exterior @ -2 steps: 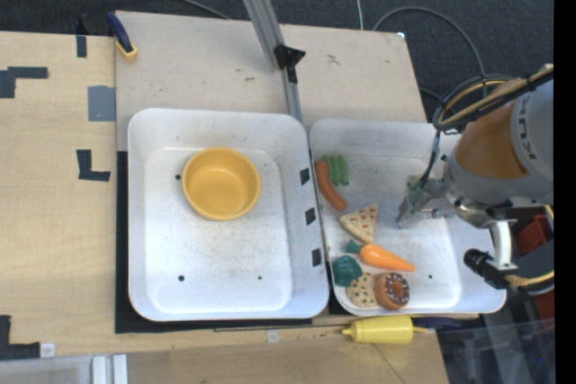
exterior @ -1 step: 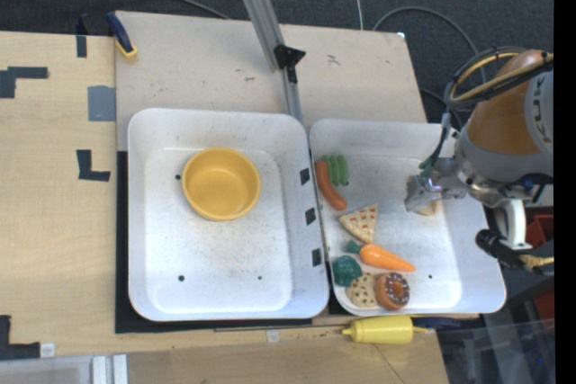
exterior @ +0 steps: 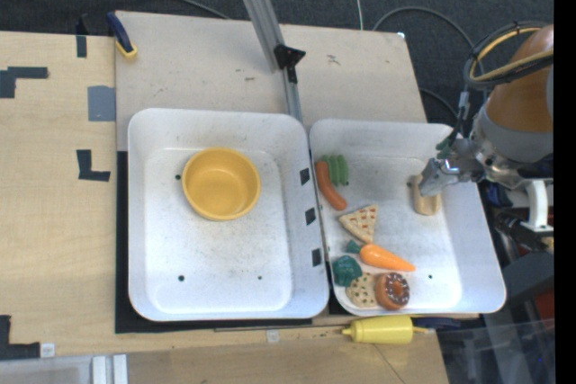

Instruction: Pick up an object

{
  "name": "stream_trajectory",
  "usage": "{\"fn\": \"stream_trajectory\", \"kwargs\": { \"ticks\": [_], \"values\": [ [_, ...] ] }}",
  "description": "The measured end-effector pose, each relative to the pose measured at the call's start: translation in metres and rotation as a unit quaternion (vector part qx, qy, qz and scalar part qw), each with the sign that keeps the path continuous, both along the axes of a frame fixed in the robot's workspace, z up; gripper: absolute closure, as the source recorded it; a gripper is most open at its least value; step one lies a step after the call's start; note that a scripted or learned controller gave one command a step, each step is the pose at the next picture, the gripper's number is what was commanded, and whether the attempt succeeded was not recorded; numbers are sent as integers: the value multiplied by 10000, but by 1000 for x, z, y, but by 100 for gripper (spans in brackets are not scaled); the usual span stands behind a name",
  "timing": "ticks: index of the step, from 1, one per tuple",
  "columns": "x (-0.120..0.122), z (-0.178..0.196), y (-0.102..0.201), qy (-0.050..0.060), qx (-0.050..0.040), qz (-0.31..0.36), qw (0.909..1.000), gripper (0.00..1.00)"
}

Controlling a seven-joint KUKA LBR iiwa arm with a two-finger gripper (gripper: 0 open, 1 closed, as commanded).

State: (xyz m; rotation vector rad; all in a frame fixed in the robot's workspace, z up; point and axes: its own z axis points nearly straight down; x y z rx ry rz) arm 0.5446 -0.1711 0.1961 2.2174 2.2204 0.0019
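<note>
hovering over right bin (exterior: 468,283) near its right edge: gripper (exterior: 434,179), jaw state impossible to tell. just below, touching or nearly so, tan block (exterior: 426,200). best to centre over the block, descend straight, close squarely, then lift slowly.

The arm (exterior: 520,108) is showing a rounded orange band over grey metal. Yellow and black cables (exterior: 504,49) are looping above it.
</note>
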Motion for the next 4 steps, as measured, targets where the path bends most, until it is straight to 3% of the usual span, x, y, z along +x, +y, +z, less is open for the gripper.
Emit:
{"fn": "stream_trajectory", "kwargs": {
  "ticks": [1, 4],
  "values": [
    [7, 57, -8, -8, -4, -1, 10000, 100],
    [-19, 23, 151, 39, 14, 23, 10000, 100]
  ]
}}
